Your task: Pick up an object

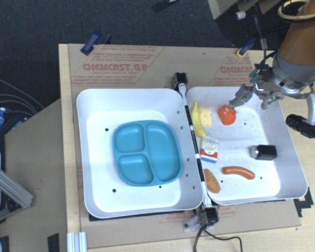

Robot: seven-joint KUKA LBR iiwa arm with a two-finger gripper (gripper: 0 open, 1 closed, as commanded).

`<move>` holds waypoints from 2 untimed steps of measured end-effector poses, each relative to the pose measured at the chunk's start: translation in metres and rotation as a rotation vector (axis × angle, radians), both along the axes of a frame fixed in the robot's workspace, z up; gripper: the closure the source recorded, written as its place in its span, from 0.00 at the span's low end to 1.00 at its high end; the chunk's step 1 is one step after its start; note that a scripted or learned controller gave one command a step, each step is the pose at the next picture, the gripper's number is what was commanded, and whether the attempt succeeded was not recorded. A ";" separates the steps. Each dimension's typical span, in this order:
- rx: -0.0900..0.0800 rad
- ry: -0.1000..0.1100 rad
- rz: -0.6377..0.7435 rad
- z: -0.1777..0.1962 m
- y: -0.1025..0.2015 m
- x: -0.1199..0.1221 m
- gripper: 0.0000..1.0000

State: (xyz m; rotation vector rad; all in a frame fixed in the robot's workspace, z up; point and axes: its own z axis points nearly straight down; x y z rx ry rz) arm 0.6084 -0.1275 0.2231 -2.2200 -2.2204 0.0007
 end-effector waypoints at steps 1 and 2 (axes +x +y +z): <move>-0.003 -0.012 0.001 -0.133 0.010 0.061 0.00; -0.003 -0.013 0.002 -0.123 0.011 0.062 1.00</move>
